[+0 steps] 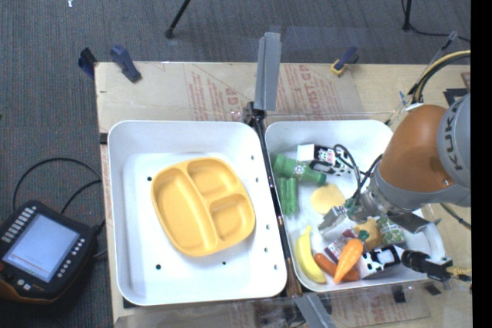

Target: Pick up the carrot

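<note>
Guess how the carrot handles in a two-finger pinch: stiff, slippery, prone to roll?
The carrot looks like a moulded toy with a smooth skin, so probably rigid and light, and maybe slick. Its taper narrows toward the tip, so a pinch there could squeeze it out; the thick end seems safer. It lies propped against the banana and other toys, so it may pivot or roll when nudged.

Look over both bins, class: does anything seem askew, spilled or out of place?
Nothing looks spilled or damaged. The yellow tray sits turned at an angle in the left bin. The carrot lies among crowded toys in the right bin, below the gripper.
</note>
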Controlling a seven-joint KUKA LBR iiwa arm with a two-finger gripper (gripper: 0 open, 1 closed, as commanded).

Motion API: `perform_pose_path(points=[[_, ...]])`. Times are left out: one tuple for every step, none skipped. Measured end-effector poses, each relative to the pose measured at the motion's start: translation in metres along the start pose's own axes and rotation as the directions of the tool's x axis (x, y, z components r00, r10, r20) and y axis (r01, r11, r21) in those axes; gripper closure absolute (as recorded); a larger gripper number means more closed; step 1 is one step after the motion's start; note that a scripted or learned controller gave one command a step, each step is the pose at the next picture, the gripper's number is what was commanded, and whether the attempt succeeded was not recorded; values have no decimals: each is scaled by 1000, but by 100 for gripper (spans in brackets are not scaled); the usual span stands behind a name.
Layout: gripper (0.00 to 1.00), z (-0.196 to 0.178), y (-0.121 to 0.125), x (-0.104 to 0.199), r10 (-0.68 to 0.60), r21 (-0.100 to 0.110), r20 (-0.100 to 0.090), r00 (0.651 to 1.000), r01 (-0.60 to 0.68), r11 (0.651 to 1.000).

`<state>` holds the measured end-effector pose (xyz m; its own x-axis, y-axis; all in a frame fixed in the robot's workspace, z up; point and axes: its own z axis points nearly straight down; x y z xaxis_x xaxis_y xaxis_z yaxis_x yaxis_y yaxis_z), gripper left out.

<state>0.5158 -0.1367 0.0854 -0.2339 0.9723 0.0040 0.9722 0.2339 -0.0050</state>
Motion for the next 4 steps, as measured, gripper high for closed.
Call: perform_pose_path(points=[[0,-1,-50,-29,-78,-1,0,997,78,997],[100,-9,-49,-29,-74,-2,-2,997,74,997],[100,-18,-47,-29,-71,-5,-4,997,71,997],[0,-17,-48,-29,-72,-1,-5,997,72,997]])
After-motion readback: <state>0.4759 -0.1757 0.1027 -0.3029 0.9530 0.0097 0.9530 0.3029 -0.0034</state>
